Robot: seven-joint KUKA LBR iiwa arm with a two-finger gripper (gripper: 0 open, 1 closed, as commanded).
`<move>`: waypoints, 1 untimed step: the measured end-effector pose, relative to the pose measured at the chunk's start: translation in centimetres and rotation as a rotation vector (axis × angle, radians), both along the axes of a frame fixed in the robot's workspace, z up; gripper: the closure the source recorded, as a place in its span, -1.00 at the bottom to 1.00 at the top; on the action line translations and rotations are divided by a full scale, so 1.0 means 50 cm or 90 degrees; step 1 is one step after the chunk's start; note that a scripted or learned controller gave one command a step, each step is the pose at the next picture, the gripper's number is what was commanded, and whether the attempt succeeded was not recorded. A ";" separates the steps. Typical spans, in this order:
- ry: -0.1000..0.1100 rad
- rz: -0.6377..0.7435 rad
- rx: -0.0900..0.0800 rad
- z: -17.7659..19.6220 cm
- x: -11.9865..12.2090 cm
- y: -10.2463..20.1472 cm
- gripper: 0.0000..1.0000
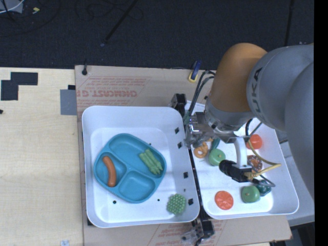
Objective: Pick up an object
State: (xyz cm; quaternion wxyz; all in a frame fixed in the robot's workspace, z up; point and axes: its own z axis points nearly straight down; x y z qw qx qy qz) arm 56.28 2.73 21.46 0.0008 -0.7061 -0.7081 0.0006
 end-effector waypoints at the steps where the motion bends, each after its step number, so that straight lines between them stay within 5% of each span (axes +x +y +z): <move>1: -0.001 0.000 0.001 -0.006 0.058 0.096 1.00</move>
